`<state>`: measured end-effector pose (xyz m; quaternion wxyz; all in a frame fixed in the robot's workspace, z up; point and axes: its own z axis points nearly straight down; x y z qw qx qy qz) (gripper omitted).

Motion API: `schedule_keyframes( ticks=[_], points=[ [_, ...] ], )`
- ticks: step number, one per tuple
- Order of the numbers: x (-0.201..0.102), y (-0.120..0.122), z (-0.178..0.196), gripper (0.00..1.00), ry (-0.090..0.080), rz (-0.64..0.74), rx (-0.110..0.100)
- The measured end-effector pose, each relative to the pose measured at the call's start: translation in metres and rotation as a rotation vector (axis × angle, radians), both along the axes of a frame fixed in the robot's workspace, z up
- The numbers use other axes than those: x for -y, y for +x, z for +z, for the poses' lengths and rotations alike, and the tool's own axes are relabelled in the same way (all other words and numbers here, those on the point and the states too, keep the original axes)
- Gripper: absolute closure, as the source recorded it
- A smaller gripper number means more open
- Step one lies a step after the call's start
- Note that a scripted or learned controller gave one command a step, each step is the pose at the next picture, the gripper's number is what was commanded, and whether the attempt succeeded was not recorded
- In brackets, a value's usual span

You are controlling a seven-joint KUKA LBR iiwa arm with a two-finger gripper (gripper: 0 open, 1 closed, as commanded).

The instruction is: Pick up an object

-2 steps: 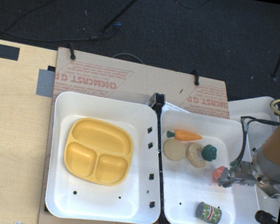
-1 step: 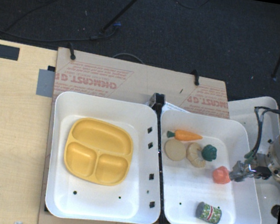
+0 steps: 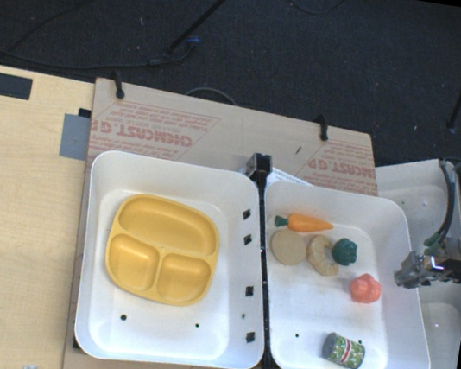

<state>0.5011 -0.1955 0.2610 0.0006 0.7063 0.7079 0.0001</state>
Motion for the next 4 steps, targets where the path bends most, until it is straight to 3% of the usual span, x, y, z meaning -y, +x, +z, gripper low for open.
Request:
schedule_keyframes(
  ticks=[4],
  points=[
    [-0.218, 0.035, -0.022, 1.0, 0.002, 0.003, -0.007]
  ],
)
